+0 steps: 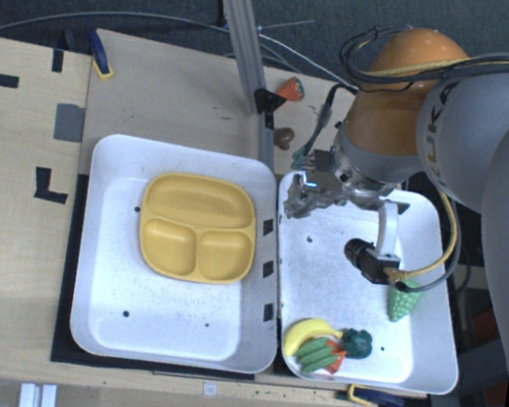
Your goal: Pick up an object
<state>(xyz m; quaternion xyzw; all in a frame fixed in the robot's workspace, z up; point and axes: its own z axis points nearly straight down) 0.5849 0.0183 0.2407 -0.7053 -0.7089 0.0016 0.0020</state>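
Yellow tray [199, 227] in left bin [105, 251]; toys [324, 343] right.

The gripper [305, 196] hangs over the right shallow white bin's [420, 365] far-left corner. Left of it, the yellow three-compartment plastic plate [199, 227] lies in the left shallow white bin [91, 316]. Nearer the camera and right of it sit the green-and-yellow toy cluster [324, 343] and the green cone-shaped toy [401, 303].

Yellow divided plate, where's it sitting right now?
The yellow divided plate lies in the left bin, toward its upper middle, across the divider from the right bin where the gripper is.
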